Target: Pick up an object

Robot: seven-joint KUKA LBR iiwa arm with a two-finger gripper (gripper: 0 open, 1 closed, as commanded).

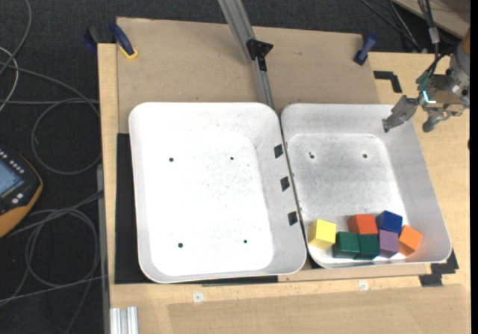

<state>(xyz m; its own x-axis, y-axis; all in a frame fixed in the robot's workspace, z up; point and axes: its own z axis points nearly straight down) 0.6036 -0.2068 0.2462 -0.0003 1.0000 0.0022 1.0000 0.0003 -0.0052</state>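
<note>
1. The end effector [412, 114] hangs over the far right rim of the right shallow white bin [418, 168], its two fingers spread wide with nothing between them.
2. The small coloured blocks, among them a yellow cube [323, 232] and an orange cube [410, 237], cluster in that bin's near end, well apart from it.
3. By my reading, nothing is picked: approach, descent, grasp and lift all remain.

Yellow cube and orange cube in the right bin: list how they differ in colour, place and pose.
The small yellow cube sits at the left end of the cluster, while the small orange cube sits at the right end by the shallow white right bin's wall. The yellow cube stands slightly apart from the green blocks; the orange cube presses against the purple block. Both look alike in size and lie along the near edge.
</note>
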